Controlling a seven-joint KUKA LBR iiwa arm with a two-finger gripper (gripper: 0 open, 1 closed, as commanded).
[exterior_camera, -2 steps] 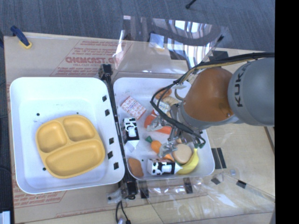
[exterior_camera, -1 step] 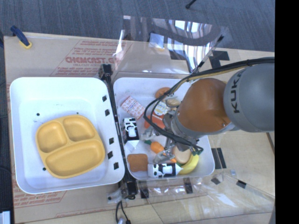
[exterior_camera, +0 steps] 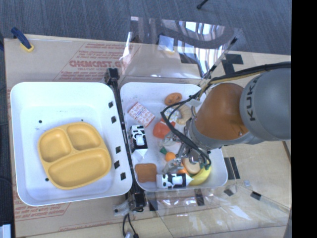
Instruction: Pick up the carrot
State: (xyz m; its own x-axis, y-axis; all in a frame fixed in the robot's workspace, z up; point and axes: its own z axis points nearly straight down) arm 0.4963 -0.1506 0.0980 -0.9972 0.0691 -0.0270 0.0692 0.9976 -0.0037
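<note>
The bench (exterior_camera: pixel 59 63) is covered with brown cardboard that carries red print, and it fills most of the frame. On it stand two shallow white bins side by side. The left bin (exterior_camera: pixel 22 133) takes the left half of the picture, and the right bin (exterior_camera: pixel 148 89) sits in the middle, toward the lower right.

The grey arm (exterior_camera: pixel 267 105) comes in from the right edge, and its orange band (exterior_camera: pixel 223 115) hangs over the right part of the right bin. Black cables run across it.

In the left bin lies a yellow divided plate (exterior_camera: pixel 74 155) with three compartments, in the lower middle of that bin.

The gripper (exterior_camera: pixel 190 160) is low in the right bin, among the small things near the bottom right corner. It is mostly hidden under the wrist and mixed with the clutter, so I cannot tell how its jaws stand or whether something is between them.

The carrot (exterior_camera: pixel 170 156) is a small orange piece in the lower middle of the right bin, just left of the gripper. I cannot tell if they touch.

Near it are a yellow banana (exterior_camera: pixel 202 176) at the lower right, a black and white carton (exterior_camera: pixel 172 181) at the bottom edge, a brown square piece (exterior_camera: pixel 145 172) left of the carton, a red piece (exterior_camera: pixel 161 130) above the carrot, a second black and white carton (exterior_camera: pixel 138 137) at the left wall, a pink checked packet (exterior_camera: pixel 141 114) above it, and an orange-brown pastry (exterior_camera: pixel 173 98) at the top.

At the upper left of the frame a small blue and yellow clamp (exterior_camera: pixel 22 38) lies at the bench edge.
</note>
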